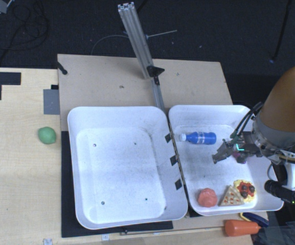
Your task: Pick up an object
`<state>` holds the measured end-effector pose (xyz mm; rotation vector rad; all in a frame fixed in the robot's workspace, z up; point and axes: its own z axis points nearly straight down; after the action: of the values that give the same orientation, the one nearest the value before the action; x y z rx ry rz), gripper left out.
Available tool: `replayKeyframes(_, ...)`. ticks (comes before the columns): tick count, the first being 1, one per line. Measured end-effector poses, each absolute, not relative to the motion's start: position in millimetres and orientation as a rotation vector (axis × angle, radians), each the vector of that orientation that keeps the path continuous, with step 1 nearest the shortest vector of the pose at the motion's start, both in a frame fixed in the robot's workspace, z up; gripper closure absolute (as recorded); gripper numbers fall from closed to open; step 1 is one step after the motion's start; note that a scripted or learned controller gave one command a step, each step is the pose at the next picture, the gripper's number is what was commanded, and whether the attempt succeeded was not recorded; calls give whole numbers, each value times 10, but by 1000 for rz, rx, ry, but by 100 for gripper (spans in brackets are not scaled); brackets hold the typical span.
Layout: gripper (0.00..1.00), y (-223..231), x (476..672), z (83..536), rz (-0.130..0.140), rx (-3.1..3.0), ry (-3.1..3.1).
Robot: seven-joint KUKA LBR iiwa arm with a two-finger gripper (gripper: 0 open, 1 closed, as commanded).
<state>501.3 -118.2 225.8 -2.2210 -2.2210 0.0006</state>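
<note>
In the right bin (208,111) lie a blue bottle with a white cap (199,138) near the far left, a red round object (206,197) at the front and a toy pizza slice (239,193) beside it. My gripper (230,152) hangs over the middle of this bin, right of the bottle and above the pizza slice, apart from all three. Nothing is seen between its fingers.
The left bin (117,167) sits beside the right one, joined by black clips. A green ball (47,135) rests on the bench at far left. An orange object (241,227) lies in front of the right bin. A metal rail (139,40) leans behind the bins.
</note>
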Motion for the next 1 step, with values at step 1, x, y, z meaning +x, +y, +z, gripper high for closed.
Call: replayKeyframes(1,0,-1182,5013,2258,1,-2221,-2221)
